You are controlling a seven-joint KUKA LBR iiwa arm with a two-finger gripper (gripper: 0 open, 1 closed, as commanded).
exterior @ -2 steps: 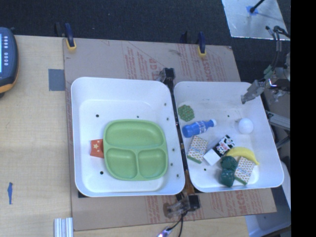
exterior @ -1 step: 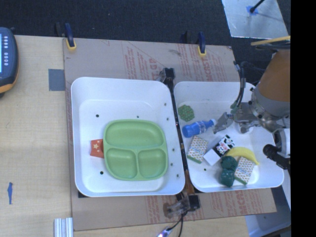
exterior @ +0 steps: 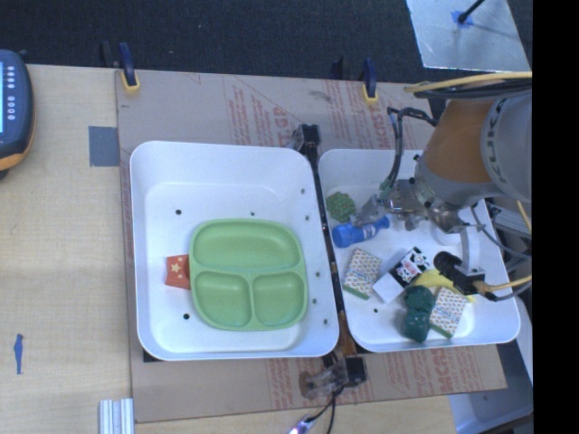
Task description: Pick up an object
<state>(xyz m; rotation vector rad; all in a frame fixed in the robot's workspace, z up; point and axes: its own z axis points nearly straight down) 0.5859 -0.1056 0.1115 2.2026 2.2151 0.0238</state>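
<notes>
My gripper (exterior: pixel 380 208) hangs low in the right bin (exterior: pixel 488 333), reaching in from the right under the grey and orange arm. It is right above the cap end of a blue bottle (exterior: pixel 358 233) lying on the bin floor, and I cannot tell whether it touches the bottle. A green leafy toy (exterior: pixel 341 205) lies just left of the gripper. Toward the front lie a patterned packet (exterior: pixel 362 272), a black-and-white block (exterior: pixel 412 265), a dark green toy (exterior: pixel 417 313), a yellow piece (exterior: pixel 435 281) and a second patterned packet (exterior: pixel 450 310).
The left bin (exterior: pixel 154 174) holds a green divided plate (exterior: pixel 248 272) with a small red block (exterior: pixel 177 271) beside its left edge. The wall between the two bins (exterior: pixel 323 242) runs close to the blue bottle. A blue device (exterior: pixel 14 107) sits at the bench's far left.
</notes>
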